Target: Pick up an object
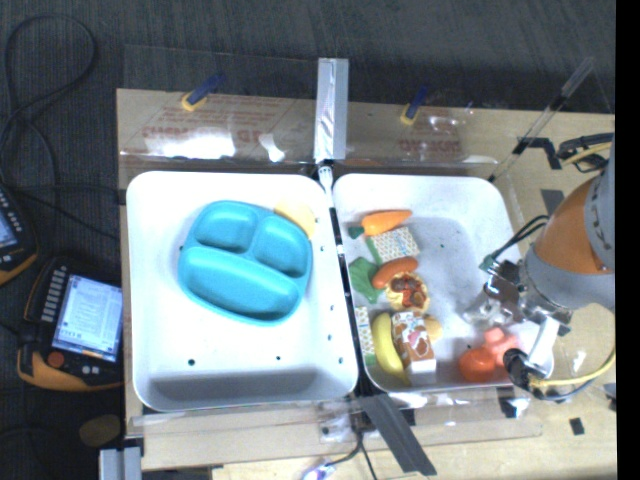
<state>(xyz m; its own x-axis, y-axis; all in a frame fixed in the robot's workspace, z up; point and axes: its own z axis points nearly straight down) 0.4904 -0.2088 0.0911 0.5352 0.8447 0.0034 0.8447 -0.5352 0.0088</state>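
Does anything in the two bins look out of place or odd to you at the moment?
One thing: the blue divided tray in the left bin sits askew to the walls, and a yellow piece lies wedged at its upper right corner against the bin wall.

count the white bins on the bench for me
2. The left bin holds a blue divided tray. The right bin holds the toy food, with the arm's hand over its right side.
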